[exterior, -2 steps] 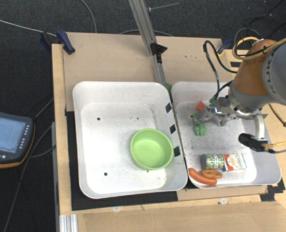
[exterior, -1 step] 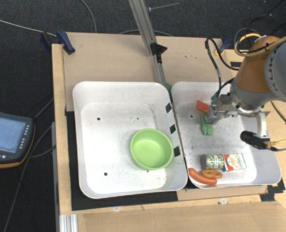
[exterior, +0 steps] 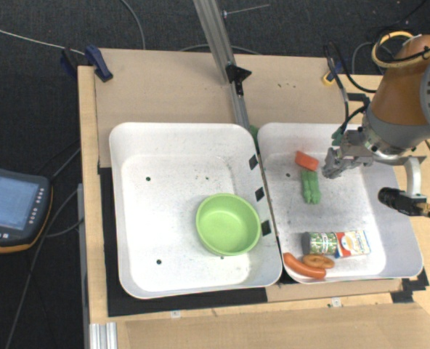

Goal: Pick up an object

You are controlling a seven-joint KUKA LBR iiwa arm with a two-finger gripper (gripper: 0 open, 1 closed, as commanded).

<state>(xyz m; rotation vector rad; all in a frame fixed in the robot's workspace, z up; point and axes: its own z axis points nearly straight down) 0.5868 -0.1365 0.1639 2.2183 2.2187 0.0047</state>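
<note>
1. Target, as a judgement: the small red-orange block [exterior: 307, 160], since it lies nearest the claw [exterior: 333, 167]. It rests on the floor of the right-hand shallow white bin [exterior: 396, 224], in the far half, close to the divide between the two bins.
2. Relation that matters: the red-orange block sits just to the camera-left of the claw, slightly farther up the view, near but apart from it. Its long axis runs roughly left to right with a slight tilt.
3. Just below it lies a green elongated plastic piece [exterior: 311, 188], its long axis running near-to-far in the bin; the two are touching or nearly so, and which cannot be told.
4. Claw state: it hangs low over the bin floor and nothing shows between its tips; whether they stand wide or narrow cannot be told from this slanted view.
5. Coming move, as a judgement: a short shift toward camera-left would put the claw over the block, with the jaws set across its short side.
6. Farther out, along the near edge of the same bin: a small green-labelled can on its side [exterior: 321, 243], a white and red carton [exterior: 353, 243] beside it, and an orange-red sausage-shaped toy [exterior: 304, 266].
7. The left white bin [exterior: 135, 158] holds a round lime-green plastic bowl [exterior: 228, 225], well apart from the claw.
8. Both bins sit on the pale wooden bench [exterior: 164, 86].
</note>
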